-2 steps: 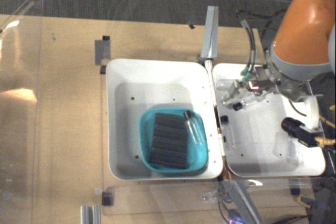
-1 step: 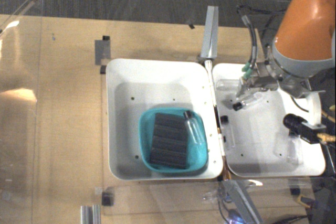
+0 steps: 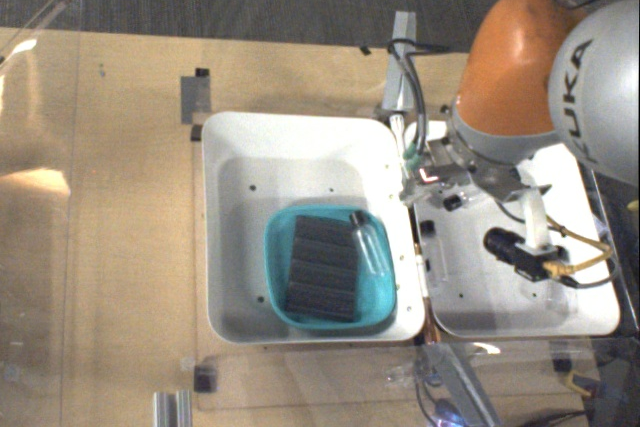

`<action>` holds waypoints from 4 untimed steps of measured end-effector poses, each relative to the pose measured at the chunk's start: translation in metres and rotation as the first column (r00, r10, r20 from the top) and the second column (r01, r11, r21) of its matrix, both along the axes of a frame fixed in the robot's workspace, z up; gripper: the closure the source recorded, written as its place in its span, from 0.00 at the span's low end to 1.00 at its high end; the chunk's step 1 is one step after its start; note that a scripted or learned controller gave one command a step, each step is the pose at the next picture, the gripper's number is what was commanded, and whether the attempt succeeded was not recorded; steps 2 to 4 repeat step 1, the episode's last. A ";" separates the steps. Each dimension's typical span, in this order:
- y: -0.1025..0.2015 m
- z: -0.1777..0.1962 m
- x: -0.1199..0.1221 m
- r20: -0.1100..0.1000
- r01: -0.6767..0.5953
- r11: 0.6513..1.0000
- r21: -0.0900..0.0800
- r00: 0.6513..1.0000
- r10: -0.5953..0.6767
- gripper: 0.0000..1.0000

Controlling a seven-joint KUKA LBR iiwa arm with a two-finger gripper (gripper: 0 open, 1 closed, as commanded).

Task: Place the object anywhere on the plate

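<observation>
A teal plate (image 3: 279,233) lies in the front half of the left bin (image 3: 240,205). On the plate rests a black ridged block (image 3: 322,267). A small clear bottle (image 3: 370,243) with a black cap lies beside the block, along the plate's right side. My gripper (image 3: 432,180) hangs under the grey and orange wrist, over the left edge of the right bin (image 3: 520,310), just right of the wall between the bins. It is well above and to the right of the plate. The wrist hides most of the gripper.
A black cylindrical part with a yellow cable (image 3: 520,253) sticks out below the wrist over the right bin. A grey post with cables (image 3: 402,65) stands behind the bins' shared wall. The wooden bench (image 3: 100,215) stretches to the left.
</observation>
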State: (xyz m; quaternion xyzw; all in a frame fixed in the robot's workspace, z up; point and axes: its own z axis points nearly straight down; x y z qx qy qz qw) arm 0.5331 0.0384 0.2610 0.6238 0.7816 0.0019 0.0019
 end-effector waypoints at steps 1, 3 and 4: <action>0.000 0.000 0.000 0.000 0.000 1.000 0.000 1.000 0.000 0.00; 0.000 0.000 0.000 0.000 0.000 1.000 0.000 1.000 0.000 0.00; 0.000 0.000 0.000 0.000 0.000 1.000 0.000 1.000 0.000 0.00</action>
